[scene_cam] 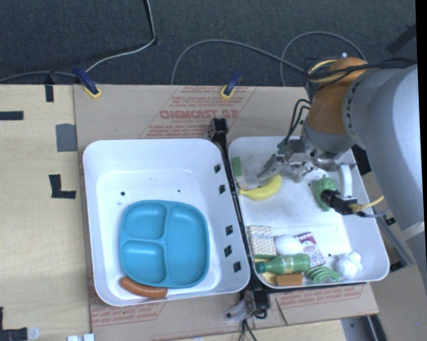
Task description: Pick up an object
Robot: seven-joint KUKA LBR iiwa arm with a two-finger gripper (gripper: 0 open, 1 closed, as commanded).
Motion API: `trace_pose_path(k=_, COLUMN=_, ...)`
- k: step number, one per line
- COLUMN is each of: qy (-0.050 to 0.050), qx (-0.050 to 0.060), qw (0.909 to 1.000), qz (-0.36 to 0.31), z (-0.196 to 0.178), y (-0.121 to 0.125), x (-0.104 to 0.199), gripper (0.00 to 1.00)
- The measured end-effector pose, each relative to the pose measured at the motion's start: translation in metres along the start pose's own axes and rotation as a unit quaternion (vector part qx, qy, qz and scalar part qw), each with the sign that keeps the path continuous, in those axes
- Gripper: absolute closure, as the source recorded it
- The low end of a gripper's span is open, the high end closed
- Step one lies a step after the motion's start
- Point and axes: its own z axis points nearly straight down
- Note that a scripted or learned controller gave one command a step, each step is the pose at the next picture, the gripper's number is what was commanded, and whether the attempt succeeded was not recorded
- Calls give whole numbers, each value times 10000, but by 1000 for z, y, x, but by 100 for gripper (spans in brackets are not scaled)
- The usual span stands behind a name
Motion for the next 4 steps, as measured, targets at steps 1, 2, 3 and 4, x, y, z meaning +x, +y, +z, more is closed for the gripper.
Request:
trace_pose_path(k=1, qy=-11, qx=-9, qw=10000, qz=-6, z=-10, y=0, x=0, gripper=100)
trace_pose_path(k=2, qy=-10, qx=-6, qw=10000, qz=-6, z=-10, y=0, x=0, gripper=0)
trace_pose_path(k=3, qy=-5, qx=-2, qw=10000, qz=8, z=0, y=-57, x=30, gripper=0)
trace_pose_path(k=4, qy=-15, qx=-22, qw=10000, qz=10, z=0, y=-72, x=37, gripper=0)
